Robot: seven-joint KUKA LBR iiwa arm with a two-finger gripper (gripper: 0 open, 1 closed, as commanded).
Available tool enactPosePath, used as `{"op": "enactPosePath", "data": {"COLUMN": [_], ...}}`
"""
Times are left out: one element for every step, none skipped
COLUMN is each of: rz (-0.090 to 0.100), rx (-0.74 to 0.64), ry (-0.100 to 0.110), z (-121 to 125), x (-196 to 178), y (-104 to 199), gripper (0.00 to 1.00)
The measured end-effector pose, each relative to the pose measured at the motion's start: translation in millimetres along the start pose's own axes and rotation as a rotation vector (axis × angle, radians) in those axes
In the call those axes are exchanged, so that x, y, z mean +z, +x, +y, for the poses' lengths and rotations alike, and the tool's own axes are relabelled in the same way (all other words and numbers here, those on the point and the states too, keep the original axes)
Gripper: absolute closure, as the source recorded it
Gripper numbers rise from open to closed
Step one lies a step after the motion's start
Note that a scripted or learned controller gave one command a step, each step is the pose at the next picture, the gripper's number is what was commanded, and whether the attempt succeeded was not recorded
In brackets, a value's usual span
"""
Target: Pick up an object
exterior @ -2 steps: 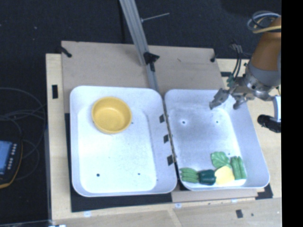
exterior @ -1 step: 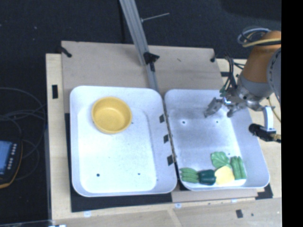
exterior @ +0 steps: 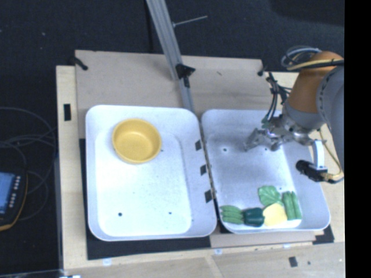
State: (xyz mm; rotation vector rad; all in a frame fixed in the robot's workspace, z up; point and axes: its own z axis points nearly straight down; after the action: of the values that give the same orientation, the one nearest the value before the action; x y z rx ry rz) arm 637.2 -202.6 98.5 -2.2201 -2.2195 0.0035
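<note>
Small soft toys, green ones and a yellow one [exterior: 274, 215], bunch in the right white plastic bin's [exterior: 243, 172] near corner, hemmed by walls. Gripper [exterior: 264, 139] hovers over the bin's far bare floor, fingers spread, gripping nothing. Round yellow bowl [exterior: 137, 141] sits far-left in the left bin [exterior: 145, 207].

No words, numbers, labels or signs can be read. Small screen at left edge [exterior: 8, 193] glows blue, but too blurry to read.
</note>
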Motion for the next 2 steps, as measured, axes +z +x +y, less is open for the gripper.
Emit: {"op": "enactPosePath", "data": {"rz": [-0.001, -0.002], "rx": [0.0, 0.0], "ry": [-0.006, -0.01], "z": [1.5, 3.6], "x": [-13.6, -77.4], "y": [-0.7, -1.2], "gripper": [1.0, 1.0]}}
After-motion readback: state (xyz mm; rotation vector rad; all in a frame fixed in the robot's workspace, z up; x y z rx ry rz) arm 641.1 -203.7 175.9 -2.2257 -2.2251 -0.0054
